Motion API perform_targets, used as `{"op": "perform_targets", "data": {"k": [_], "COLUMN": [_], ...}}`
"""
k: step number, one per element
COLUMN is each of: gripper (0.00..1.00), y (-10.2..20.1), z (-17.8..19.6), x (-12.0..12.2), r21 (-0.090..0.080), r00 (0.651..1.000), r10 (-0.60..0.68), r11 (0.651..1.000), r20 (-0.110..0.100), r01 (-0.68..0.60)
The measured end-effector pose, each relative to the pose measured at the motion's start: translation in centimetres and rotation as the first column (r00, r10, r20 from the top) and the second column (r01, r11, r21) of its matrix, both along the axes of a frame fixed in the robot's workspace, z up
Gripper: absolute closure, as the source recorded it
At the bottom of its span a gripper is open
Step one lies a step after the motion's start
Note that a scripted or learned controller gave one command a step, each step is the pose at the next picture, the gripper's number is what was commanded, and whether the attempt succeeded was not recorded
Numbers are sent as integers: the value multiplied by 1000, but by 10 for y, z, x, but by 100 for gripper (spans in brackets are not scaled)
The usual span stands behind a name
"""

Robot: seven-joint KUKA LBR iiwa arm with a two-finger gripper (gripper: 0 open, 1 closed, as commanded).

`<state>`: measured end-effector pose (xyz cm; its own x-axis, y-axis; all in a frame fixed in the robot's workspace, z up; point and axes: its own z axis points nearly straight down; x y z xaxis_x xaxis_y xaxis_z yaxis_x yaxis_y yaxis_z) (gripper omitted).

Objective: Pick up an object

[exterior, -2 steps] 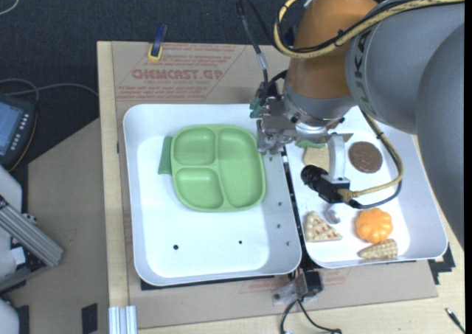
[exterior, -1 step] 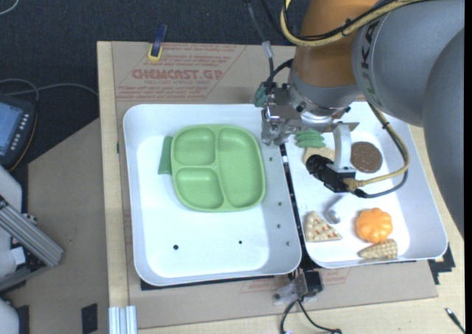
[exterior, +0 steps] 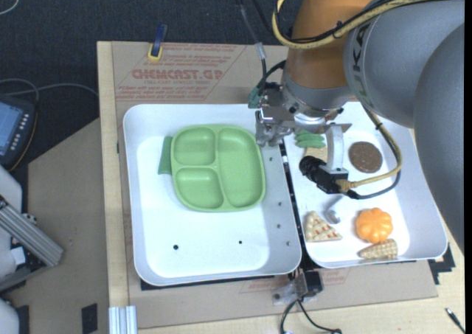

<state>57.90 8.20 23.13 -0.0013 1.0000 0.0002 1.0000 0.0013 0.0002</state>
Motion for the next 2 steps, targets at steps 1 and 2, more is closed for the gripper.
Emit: {"op": "perform_targets", "data": {"k": [1,2], "gripper": [100,100], "y": [-13,1], "z": [-16,-12], "x": [-2,-3], "r21": [-1,0], "r00": [1000,1000], "r10": [-3,1], "r11": [1000,1000], "r20": [-5,0], "r01": [3,-1]}}
